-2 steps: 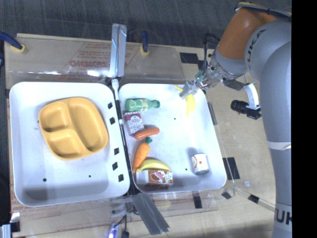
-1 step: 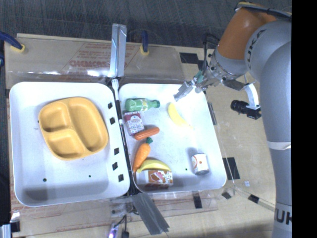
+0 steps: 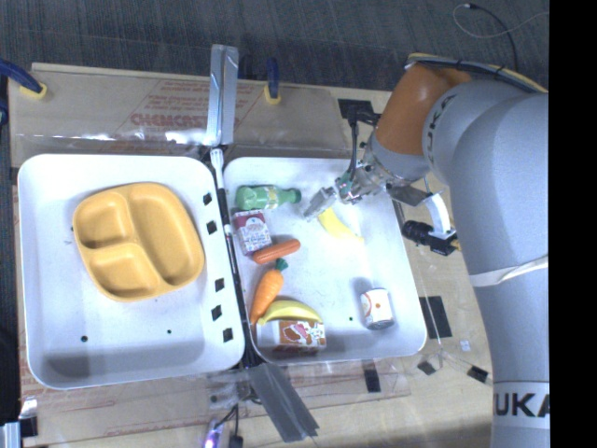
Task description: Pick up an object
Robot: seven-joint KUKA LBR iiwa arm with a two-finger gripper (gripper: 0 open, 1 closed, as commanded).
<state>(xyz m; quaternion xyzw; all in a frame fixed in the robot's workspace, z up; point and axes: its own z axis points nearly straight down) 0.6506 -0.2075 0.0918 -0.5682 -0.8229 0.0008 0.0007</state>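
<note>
One gripper (image 3: 328, 200), its state impossible to tell, hung low in the right bin (image 3: 396, 250) just beside a yellow piece (image 3: 336, 222); the approach step seemingly called next for descent and closing.

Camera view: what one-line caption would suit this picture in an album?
Grey arm's gripper hovers over a yellow piece in the right bin; a yellow divided plate sits in the left bin.

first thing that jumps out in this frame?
The yellow divided plate, alone in the left bin. Then the grey arm reaching in from the right, its gripper low over the right bin by a small yellow piece, with two carrots nearby.
</note>
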